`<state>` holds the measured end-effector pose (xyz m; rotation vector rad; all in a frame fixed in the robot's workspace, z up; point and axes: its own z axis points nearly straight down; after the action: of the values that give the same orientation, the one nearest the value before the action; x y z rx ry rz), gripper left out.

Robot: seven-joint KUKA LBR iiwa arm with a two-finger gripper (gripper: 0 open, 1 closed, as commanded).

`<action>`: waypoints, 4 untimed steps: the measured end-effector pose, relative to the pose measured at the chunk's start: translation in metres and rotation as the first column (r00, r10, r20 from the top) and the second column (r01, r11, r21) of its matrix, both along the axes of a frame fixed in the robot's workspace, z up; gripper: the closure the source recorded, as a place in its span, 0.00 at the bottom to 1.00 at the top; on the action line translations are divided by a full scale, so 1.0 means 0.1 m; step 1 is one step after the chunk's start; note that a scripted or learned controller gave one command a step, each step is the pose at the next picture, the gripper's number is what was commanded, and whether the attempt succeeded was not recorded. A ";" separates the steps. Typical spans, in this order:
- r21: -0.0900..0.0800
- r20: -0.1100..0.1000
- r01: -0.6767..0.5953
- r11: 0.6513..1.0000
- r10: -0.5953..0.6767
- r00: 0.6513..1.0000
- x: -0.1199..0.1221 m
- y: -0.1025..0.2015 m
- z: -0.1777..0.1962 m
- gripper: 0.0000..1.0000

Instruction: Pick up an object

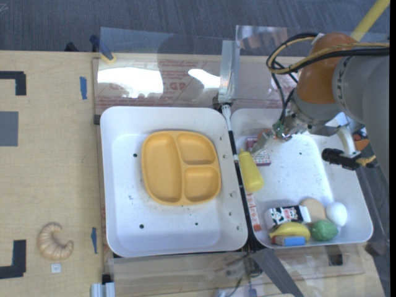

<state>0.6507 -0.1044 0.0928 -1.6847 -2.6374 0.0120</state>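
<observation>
My gripper (270,137) hangs low over the back left part of the right bin (296,173), under the grey arm with its orange band. Its tip sits just above and to the right of a small red and white packet (259,155). A yellow cylinder (250,171) lies beside the packet, along the bin's left wall. At the bin's front sit a black and white carton (288,215), a banana (291,229), a green lime (323,230), a white egg (337,213) and a tan round thing (312,207). I see nothing held in the gripper.
The left bin (121,184) holds a yellow divided plate (181,167). A croissant (54,240) lies on the wooden bench at the far left. A clear panel (161,73) stands behind the bins. Black cables loop over the arm's wrist.
</observation>
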 end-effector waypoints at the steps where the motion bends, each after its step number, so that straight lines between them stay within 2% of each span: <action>1: -0.003 0.022 0.083 0.997 -0.083 0.996 -0.20 -1.06 0.16 0.00; 2: -0.001 0.023 0.005 1.000 -0.005 1.000 0.17 -0.54 0.45 0.00; 3: -0.002 0.021 -0.233 0.972 0.233 0.972 0.18 0.08 0.74 0.00; 4: -0.002 0.033 0.072 0.997 -0.072 0.997 -0.03 -0.02 0.15 0.00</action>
<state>0.6480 -0.1059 0.1073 -1.7956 -2.5990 -0.0124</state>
